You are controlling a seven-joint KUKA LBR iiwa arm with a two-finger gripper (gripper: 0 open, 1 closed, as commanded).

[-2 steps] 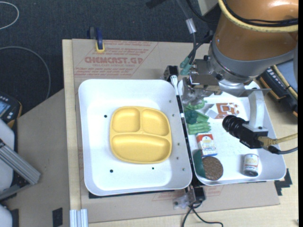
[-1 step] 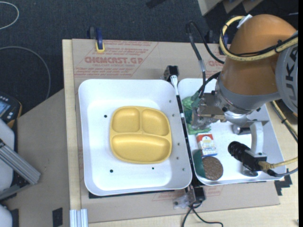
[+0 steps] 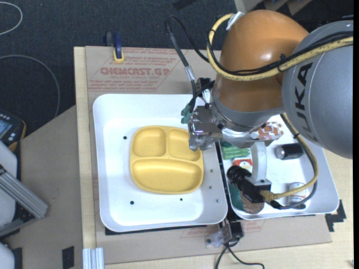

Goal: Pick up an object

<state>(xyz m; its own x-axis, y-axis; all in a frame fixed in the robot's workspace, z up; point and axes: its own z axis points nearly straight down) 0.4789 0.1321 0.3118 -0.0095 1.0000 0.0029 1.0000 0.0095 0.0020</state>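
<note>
Arm: I see the grey arm (image 3: 322, 88) with its orange band (image 3: 255, 49) reaching in from the right, hanging over the seam between the two bins.
Gripper: my gripper (image 3: 196, 136) sits low at the right edge of the left bin (image 3: 109, 167), just at the yellow tray's far right corner.
Fingers: I cannot tell whether they are apart or together; the wrist hides them.
Yellow tray: the divided yellow tray (image 3: 165, 160) lies flat in the middle of the left bin.
Right bin: the right bin (image 3: 331, 198) holds small items, among them a dark cylinder (image 3: 289, 151), partly under the arm.
Tabletop: the tabletop (image 3: 140, 66) carries both bins.
</note>
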